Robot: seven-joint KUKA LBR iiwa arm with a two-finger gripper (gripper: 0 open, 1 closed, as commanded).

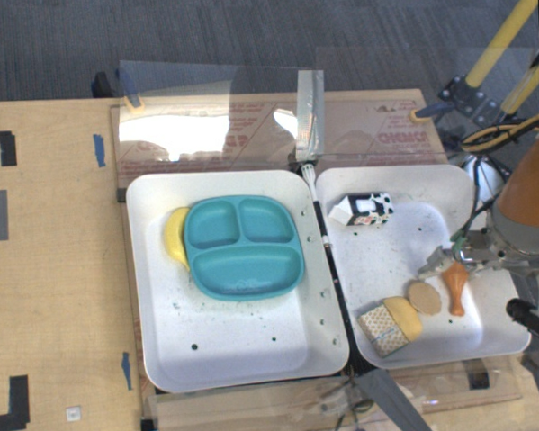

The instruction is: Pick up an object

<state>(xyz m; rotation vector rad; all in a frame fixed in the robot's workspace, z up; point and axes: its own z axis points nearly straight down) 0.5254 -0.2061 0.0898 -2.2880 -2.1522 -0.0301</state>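
Observation:
The right bin holds several small objects. A black-and-white carton lies near its far left corner. An orange drumstick-shaped piece, a tan round disc, a yellow block and a patterned tan box sit along the near side. My gripper is low over the right side of this bin, just above the drumstick's top end and the disc. The view gives no sign of anything held in it.
The left bin carries a teal divided plate with a yellow object sticking out from under its left edge. A clear panel and a metal post stand behind the bins. Yellow-handled gear and cables sit at the far right.

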